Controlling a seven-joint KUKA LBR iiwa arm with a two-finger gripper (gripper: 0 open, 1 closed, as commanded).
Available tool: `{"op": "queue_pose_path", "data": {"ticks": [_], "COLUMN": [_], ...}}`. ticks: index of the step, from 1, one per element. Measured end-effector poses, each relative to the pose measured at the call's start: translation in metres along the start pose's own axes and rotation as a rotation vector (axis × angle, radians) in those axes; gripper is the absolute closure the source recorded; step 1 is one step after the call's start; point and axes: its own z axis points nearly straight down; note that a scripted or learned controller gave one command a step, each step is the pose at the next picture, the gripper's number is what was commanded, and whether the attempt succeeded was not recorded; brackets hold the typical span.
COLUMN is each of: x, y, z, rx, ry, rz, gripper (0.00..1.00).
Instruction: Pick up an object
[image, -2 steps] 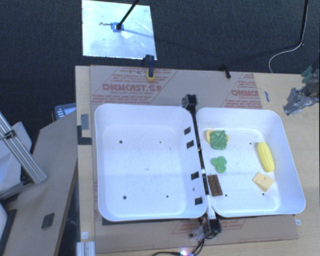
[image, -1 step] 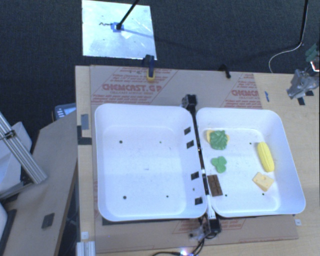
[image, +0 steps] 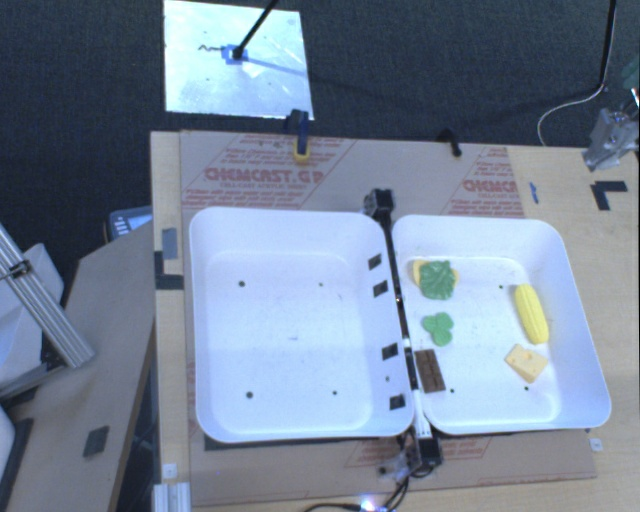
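Sitting loose in the right bin (image: 572, 262) — corn (image: 530, 313), cheese (image: 526, 362), chocolate (image: 429, 370) — nothing's gripped, finger state can't be told.

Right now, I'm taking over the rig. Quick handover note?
Gripper: parked at the far right, above the bench and off the bins; holds nothing I can see.
Right bin: corn cob, cheese wedge, large green leaf over a yellow piece, small green leaf, brown bar by the divider.
Done: nothing picked.
Left: choose one item, grasp, lift.
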Motion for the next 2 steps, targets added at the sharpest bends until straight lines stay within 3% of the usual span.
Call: {"op": "queue_pose_path", "data": {"ticks": [2], "x": [-0.042], "y": [-0.078], "z": [0.033], "rx": [0.005], "ry": [0.001], "rz": [0.006], "gripper": [1.00]}}
